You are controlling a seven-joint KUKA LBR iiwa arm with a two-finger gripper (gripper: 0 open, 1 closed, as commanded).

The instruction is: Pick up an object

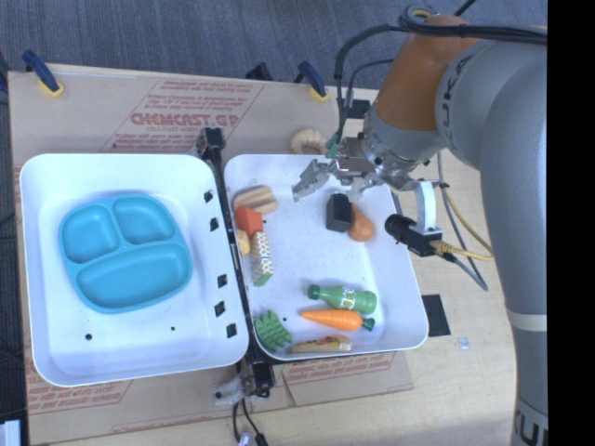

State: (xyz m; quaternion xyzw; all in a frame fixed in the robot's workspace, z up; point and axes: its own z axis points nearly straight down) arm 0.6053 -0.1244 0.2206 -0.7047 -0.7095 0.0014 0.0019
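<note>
Two white bins sit side by side. At nine o'clock, the left bin (37, 249) holds a blue divided plate (125, 249). At three o'clock, the right bin (297, 240) holds a green bottle (344, 296), a carrot (332, 320), a hot dog bun (254, 199) and a red block (248, 220). From two o'clock the grey arm (483, 91) reaches over that bin's twelve-o'clock rim. Its gripper (341, 204) has a dark finger (338, 213) beside a small orange ball (361, 229); how wide the claw is spread cannot be told.
</note>
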